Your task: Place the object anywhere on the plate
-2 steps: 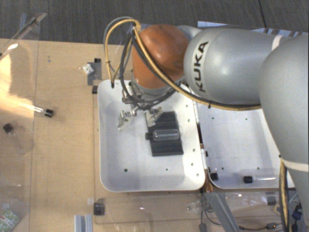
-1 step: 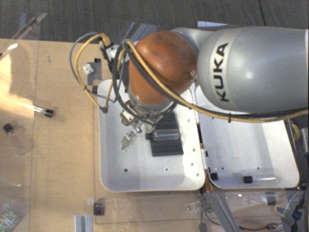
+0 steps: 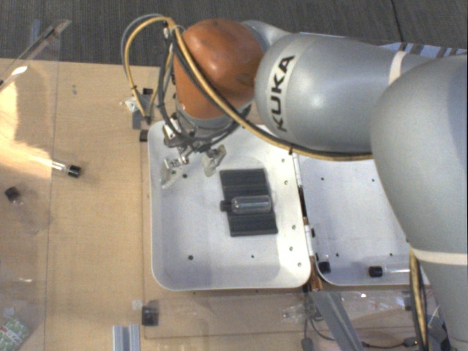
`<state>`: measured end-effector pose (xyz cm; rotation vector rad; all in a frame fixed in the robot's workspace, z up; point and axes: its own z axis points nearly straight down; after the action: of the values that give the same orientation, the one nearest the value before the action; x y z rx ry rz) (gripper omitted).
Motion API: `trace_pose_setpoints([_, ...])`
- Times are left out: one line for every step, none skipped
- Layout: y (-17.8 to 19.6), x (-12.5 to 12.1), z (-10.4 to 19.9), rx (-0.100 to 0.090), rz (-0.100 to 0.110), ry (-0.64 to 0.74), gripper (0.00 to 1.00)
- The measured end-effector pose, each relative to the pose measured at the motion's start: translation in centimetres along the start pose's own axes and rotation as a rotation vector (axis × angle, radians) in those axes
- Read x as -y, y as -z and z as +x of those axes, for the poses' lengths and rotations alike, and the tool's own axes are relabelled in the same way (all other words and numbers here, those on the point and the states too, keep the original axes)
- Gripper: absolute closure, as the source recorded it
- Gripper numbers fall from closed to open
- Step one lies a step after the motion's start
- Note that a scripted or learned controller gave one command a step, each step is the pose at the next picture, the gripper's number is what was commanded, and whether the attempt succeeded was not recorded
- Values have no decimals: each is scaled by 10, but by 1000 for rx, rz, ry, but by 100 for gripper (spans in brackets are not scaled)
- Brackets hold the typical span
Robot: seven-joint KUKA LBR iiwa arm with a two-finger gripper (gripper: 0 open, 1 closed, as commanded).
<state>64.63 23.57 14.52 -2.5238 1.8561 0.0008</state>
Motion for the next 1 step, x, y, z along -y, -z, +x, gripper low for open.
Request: trace_pose_setpoints([-23,10,45,-1,2,-266,0])
